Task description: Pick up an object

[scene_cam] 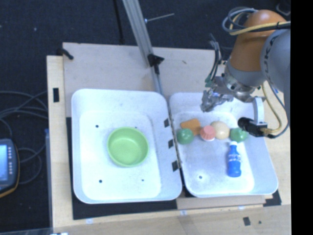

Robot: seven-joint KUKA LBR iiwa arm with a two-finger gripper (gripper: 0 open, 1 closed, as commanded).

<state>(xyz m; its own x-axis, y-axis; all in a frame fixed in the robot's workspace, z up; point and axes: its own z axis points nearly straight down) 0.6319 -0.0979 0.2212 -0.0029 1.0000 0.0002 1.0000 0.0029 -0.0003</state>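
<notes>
Right-hand shallow white bin [259, 180] holding a little row of small stuff: orange lump [191, 124], green ball [185, 136], pink round piece [208, 133], cream egg-shaped piece [220, 129], another green piece [237, 134] at the row's right end, plus a blue plastic bottle with a white cap [234, 160] lying apart, nearer the front edge. Left-hand shallow white bin [83, 131] with just a lime-green plastic bowl [128, 146] sitting upright in the middle.

Two-finger gripper [209, 103] hovering over the back of the right bin, just behind the row, nothing visibly between the fingers. Open or closed? Can't tell, too small and blurry.

Probably best bet: the blue bottle. Looks light, stiff, a bit slick, likely to roll if nudged sideways. Grab across the body mid-length, not the cap. Round pieces in the row look light too, but packed touching each other, so easy to knock one away while closing on another. Cream one nearest the gripper though, tempting.
</notes>
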